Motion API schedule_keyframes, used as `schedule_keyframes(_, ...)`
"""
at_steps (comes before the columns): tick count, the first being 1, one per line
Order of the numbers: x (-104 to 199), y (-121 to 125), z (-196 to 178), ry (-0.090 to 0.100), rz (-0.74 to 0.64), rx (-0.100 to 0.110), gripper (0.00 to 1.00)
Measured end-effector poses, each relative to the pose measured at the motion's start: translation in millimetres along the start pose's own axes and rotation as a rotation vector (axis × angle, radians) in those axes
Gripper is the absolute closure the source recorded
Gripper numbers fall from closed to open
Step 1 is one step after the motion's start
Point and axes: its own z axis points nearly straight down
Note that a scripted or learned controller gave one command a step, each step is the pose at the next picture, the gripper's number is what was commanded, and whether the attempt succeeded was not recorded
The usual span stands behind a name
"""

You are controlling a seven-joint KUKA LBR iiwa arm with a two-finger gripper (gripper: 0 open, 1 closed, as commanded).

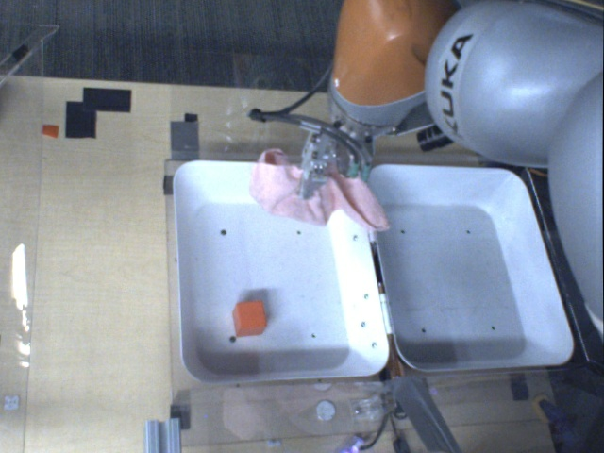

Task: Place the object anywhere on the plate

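A crumpled pink cloth (283, 194) hangs over the far right corner of the left bin (203, 253), and one end trails across the divide toward the right bin. My gripper (314, 179) reaches down from the orange wrist into the middle of the cloth. Its fingers are shut on a fold, and the fabric bunches up around them. A small orange block (250, 318) lies on the floor of the left bin, near the front left, well away from the gripper.
The right bin (472, 281) stands beside the left one, and their rims touch. The grey arm covers the upper right of the view. Black markers (92, 109) and a small orange square (50, 131) lie on the bench at the far left.
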Motion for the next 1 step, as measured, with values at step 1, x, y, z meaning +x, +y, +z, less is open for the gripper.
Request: schedule_keyframes(1, -0.2, -0.1, -0.5, -0.001, 0.000, 0.000, 0.00)
